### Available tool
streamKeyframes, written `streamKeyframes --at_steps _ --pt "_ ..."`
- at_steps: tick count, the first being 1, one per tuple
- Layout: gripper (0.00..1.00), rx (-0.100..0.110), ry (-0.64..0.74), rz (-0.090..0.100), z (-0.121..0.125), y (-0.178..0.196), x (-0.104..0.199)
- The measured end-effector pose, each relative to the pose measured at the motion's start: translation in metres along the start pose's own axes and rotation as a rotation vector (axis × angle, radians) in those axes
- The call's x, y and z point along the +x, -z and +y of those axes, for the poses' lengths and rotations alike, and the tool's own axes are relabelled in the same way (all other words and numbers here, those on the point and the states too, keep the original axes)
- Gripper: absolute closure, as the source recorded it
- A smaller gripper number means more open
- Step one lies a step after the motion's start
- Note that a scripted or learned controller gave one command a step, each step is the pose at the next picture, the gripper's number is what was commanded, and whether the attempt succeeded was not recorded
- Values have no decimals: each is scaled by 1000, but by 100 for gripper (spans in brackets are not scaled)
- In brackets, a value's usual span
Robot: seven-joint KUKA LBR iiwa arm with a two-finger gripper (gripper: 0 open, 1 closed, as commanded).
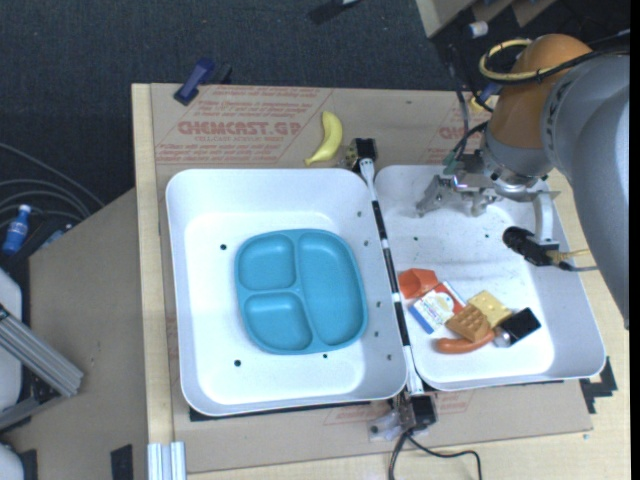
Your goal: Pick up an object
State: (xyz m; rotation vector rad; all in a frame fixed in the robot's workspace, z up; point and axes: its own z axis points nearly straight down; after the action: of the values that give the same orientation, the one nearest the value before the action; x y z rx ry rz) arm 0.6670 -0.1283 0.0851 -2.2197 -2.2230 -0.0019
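Observation:
My gripper (456, 200) hangs over the far end of the right bin (570, 353), open, with nothing between its fingers. A cluster of small objects lies at the near end of that bin, well apart from the gripper: an orange packet (417, 282), a white and blue card (433, 308), a tan cracker (476, 315), a red sausage (462, 345) and a small black block (520, 325). The bin floor under the gripper is bare.
The left bin (190, 268) holds a blue divided plate (299, 290). A yellow banana (326, 138) lies on the board behind the bins, and a blue object (193, 83) sits at the board's far left edge. The arm fills the upper right.

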Motion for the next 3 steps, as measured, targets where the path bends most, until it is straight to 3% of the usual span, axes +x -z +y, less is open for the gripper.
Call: streamKeyframes --at_steps 1,2,3 --pt "0 3 0 0 -16 0 23" --pt "0 4 -2 0 -95 -1 33" --pt "0 0 -1 -1 -27 0 32"
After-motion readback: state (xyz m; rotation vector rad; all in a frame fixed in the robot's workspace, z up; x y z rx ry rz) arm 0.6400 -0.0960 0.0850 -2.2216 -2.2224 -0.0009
